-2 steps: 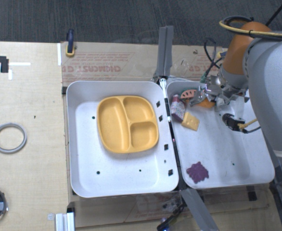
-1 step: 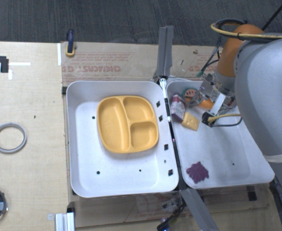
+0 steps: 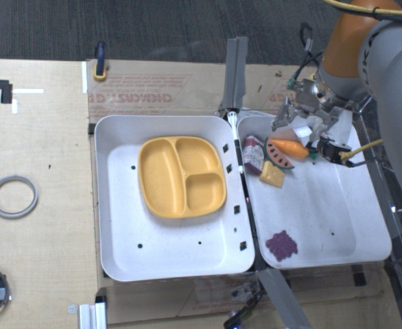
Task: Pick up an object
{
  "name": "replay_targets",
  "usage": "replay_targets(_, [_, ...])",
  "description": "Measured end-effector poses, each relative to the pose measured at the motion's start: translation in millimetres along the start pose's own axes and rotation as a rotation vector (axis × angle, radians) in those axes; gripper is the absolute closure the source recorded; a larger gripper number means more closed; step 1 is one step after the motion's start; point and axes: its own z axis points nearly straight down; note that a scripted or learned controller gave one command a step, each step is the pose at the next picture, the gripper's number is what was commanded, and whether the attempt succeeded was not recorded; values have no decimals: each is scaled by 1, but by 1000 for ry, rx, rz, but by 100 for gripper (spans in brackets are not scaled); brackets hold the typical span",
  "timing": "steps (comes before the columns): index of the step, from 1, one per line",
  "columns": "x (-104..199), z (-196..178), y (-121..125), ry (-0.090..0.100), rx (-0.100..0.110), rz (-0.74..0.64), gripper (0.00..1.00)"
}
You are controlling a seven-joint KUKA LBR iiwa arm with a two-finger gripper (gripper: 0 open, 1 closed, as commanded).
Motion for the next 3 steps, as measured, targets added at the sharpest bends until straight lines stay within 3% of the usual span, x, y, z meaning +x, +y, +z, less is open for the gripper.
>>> replay_targets(1, [-14, 101, -18, 0, 4, 328, 0])
replay_targets(2, [-17, 25, 12, 0, 2, 429, 0])
replay_targets(3, [-45, 102, -28, -3, 7, 893, 0])
